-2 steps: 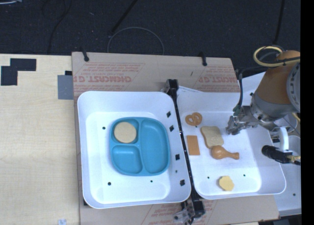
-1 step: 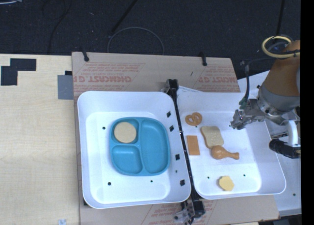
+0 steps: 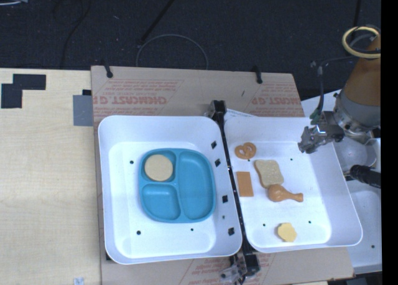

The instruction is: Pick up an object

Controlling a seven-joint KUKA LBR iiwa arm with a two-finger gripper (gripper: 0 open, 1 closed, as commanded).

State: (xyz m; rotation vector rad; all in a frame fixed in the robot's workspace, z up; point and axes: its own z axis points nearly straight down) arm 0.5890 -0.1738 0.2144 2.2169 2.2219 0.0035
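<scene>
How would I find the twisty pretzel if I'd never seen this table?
Look in the right bin, the one without the blue tray. The pretzel lies at its far left corner, above the bread slice. It alone is a knotted loop with holes.

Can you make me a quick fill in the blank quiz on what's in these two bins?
1. The blue divided tray lies in the ____ bin.
2. The round tan cookie sits in the tray's upper-____ compartment.
3. The pretzel lies in the ____ bin.
4. The gripper hangs at the right bin's upper-____ corner.

Missing words: left; left; right; right
</scene>
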